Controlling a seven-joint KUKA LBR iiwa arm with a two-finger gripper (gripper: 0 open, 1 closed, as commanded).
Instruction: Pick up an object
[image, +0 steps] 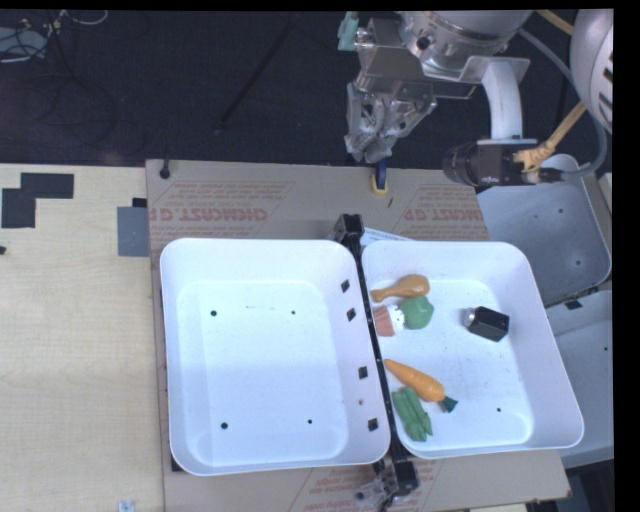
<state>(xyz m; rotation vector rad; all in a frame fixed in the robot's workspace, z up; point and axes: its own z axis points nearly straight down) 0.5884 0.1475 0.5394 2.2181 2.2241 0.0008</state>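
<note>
1. White plastic right bin (520, 400) holds all the candidates: a toy drumstick (401, 289), a green piece (417, 313), a black block (488, 323), a toy carrot (416, 379) and a green pod (412, 414).
2. Nothing looks picked; the whole grasp remains to be done.
3. Gripper (378, 150) hangs high beyond the bins, touching none of them; its fingertips seem drawn together with nothing between, though the view is blurred.

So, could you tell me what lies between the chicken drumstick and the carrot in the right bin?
In the camera view, a small pink-and-white piece beside a green toy lies between the drumstick and the carrot; below them comes bare bin floor.
</note>
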